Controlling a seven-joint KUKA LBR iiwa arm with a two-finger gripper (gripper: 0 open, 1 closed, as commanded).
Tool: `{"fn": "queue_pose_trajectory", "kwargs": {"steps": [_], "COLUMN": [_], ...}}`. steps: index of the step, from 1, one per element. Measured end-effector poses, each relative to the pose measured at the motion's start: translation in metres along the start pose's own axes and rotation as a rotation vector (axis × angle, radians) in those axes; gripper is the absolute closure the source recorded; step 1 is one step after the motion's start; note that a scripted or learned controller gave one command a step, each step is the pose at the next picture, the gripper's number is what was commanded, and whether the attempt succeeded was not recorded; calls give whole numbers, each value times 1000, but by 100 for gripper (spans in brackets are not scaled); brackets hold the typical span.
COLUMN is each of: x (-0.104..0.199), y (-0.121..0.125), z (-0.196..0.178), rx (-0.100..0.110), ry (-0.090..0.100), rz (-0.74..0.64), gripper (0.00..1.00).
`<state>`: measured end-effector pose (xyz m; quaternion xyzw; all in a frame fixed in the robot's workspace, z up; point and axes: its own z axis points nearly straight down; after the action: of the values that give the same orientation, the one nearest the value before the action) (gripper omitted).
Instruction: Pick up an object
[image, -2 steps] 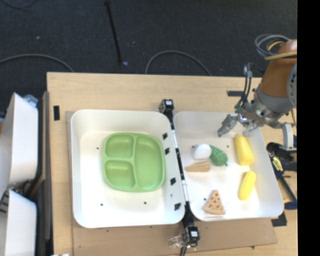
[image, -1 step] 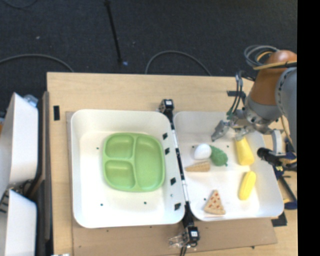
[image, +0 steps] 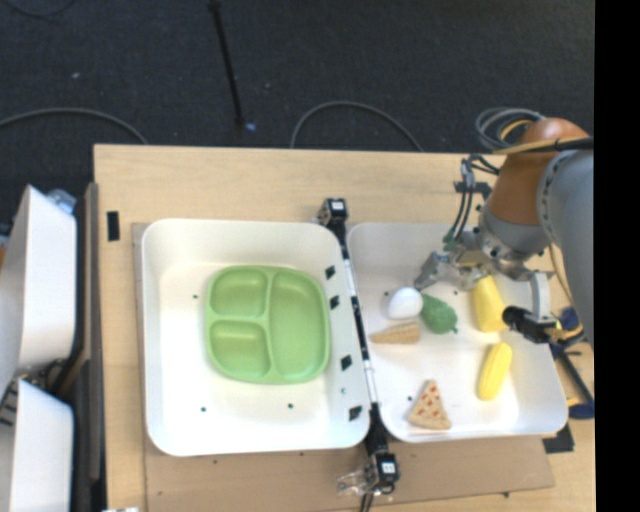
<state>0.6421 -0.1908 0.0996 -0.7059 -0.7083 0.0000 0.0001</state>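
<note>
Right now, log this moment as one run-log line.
gripper low in right bin | nearest: green item, white egg | grasp: unclear | green tray in left bin

A light wooden tabletop (image: 240, 180) stands on dark speckled carpet floor (image: 120, 70). Thin cables (image: 345, 108) loop across the carpet behind it, and a dark straight one (image: 228, 65) runs down toward the tabletop's far edge. White boxes (image: 45, 290) sit at the left, beside the tabletop.
</note>
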Motion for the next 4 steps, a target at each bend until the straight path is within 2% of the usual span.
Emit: {"fn": "queue_pose_trajectory", "kwargs": {"steps": [1,3,4], "x": [-1,3,56], "y": [2,5,-14], "z": [-14,-110,-125], "rx": [-6,-7,-2], "ry": [-3,-3,1], "rz": [-2,-2,-2], "gripper": [100,100,100]}}
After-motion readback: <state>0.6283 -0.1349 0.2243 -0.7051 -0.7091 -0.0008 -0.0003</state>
